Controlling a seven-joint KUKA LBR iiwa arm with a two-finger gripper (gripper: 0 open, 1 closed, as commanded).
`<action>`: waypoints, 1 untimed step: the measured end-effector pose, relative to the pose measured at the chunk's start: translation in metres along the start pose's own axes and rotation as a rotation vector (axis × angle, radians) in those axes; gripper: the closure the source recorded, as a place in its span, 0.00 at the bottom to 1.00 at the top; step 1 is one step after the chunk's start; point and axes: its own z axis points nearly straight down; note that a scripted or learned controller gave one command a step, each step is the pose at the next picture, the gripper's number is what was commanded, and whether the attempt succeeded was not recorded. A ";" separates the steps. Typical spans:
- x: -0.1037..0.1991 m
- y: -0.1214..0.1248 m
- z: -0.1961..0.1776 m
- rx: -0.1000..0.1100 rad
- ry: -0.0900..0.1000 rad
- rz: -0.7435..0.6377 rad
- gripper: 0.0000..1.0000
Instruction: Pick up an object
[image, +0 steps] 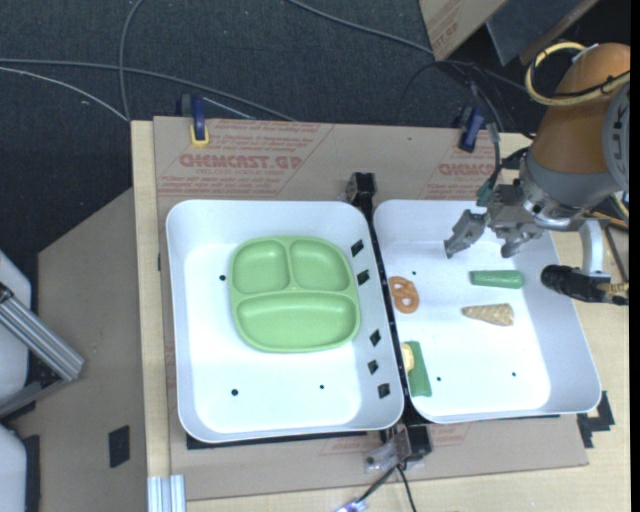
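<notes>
The arm reaches in from the right, and its gripper (487, 237) hangs with fingers spread apart, holding nothing, over the right bin (560, 390). In this bin lie a pretzel (404, 293), a green piece (496, 280), a tan cone (489, 314) and a green-yellow piece (415, 366). The left bin (200, 380) holds a green divided plate (294, 293).

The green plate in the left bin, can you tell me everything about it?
The green plate is a pale green, smooth, plastic-looking dish with rounded corners. Raised ridges split it into three parts: two small ones at the far side and one wide one at the near side. Nothing lies in any of them. It sits flat on the floor of the left bin, a little towards the far side, slightly turned. It touches nothing but the bin floor.
</notes>
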 end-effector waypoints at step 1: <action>0.000 0.003 -0.008 -0.015 -0.002 -0.003 0.00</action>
